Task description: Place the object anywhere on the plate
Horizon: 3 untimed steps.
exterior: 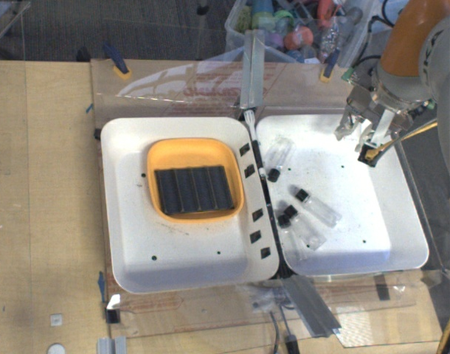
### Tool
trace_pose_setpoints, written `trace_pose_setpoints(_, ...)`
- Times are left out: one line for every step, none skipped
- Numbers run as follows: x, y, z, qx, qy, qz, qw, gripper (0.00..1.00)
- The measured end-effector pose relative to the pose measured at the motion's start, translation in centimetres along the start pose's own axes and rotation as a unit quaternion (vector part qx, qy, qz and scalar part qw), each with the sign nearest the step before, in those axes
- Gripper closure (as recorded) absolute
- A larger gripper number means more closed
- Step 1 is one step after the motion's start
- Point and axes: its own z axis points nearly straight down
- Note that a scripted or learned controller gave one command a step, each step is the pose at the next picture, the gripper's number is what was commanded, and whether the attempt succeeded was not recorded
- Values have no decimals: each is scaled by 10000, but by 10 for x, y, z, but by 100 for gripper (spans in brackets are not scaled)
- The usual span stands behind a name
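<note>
Two white bins are sitting side by side on the bench (pixel 40 198). The gripper (pixel 361 140) is hanging over the far right part of the right bin (pixel 402 227), close to its back rim. I cannot tell if the gripper is squeezing shut or letting go, and nothing is showing inside it. Above the gripper, the grey arm with its orange band (pixel 420 28) is reaching in from the right side.

Far off to the left of the gripper, across the wall between the bins, the orange plate (pixel 162 150) is lying in the middle of the left bin (pixel 122 198). A black block (pixel 194 190) with ridges is resting flat on the plate, and it is filling most of the plate's floor. The block is well apart from the gripper.

Nearer to the gripper, down and to its left, three little clear bottles are lying on the floor of the right bin. One clear bottle (pixel 278 152) is lying near the middle wall, about level with the gripper. The other two bottles (pixel 313 206) (pixel 302 231) are lying close together lower down, and each is wearing a black cap.

Behind the gripper and up to its left, a clear tub (pixel 306 9) of bright toys is standing past the bins.
</note>
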Motion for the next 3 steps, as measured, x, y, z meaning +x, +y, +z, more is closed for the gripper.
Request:
trace_pose_setpoints(0, 0, 0, -2, 1, 1, 10000, 0)
trace_pose_setpoints(-23, 16, -10, -24, 8, -513, 9987, 0)
trace_pose_setpoints(-61, 48, 1, -27, 9, -1051, 9945, 0)
